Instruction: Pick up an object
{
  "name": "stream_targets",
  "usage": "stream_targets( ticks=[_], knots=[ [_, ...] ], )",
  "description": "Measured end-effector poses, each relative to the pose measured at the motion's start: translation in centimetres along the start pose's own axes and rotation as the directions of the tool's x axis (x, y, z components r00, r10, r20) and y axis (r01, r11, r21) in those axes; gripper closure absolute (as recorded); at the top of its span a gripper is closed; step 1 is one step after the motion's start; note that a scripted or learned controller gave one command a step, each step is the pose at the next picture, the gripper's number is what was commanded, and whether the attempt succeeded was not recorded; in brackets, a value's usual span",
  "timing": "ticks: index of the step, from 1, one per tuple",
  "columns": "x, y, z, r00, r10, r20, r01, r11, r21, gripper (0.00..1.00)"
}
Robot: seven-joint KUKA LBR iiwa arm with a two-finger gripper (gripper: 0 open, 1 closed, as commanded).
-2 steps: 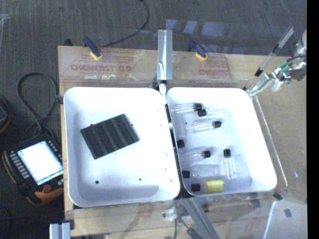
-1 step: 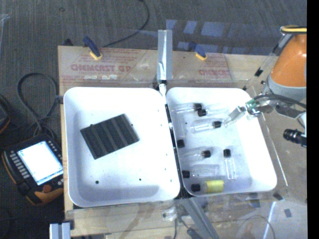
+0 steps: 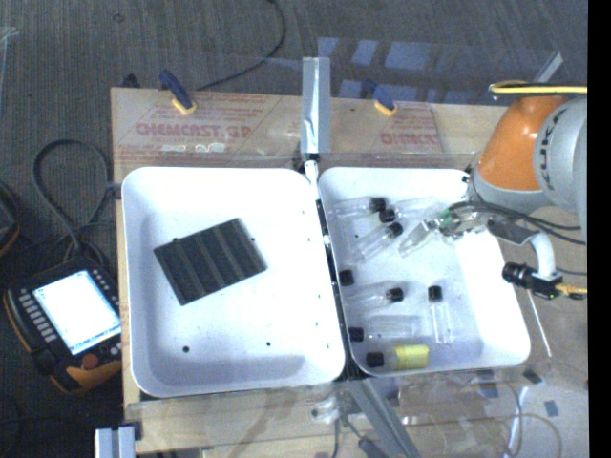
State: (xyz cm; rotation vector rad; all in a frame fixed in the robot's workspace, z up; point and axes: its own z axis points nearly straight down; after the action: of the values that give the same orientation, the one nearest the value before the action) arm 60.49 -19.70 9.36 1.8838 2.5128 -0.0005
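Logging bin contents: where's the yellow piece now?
In the camera view, the yellow piece lies at the right bin's near edge, beside a black-capped clear vial.

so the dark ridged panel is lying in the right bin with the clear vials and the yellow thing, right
Not quite. The camera view shows the dark ridged panel lying alone in the left bin. The clear vials and the yellow thing are in the right bin, as you said.
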Motion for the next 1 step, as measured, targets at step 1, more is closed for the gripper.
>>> stream_targets(
  ticks=[1],
  knots=[
    [3.15,4.76,0.45,1.000,0.011,0.005,-0.011,1.000,0.006,0.00]
  ],
)
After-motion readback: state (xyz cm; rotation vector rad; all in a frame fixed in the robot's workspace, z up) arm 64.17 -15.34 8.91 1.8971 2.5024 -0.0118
